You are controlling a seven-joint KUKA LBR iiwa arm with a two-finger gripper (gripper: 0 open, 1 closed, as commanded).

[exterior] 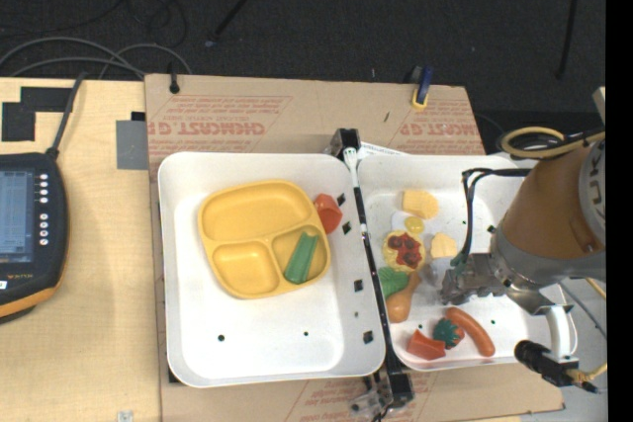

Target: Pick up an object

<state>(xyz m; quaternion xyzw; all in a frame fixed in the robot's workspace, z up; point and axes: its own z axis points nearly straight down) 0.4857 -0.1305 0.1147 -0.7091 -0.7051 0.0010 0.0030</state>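
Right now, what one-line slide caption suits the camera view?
KUKA arm lowers its gripper among toy foods in the right bin; yellow divided tray holds a green piece in the left bin.

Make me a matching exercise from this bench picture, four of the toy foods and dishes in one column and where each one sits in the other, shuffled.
Things:
1. green toy vegetable
2. yellow divided plate
3. orange sausage
4. red toy piece

Places:
A. near the front edge of the right bin
B. in a compartment of the plate
C. in the left bin, just off the plate's right rim
D. lying in the middle of the left bin

Pairs: 1-B, 2-D, 3-A, 4-C
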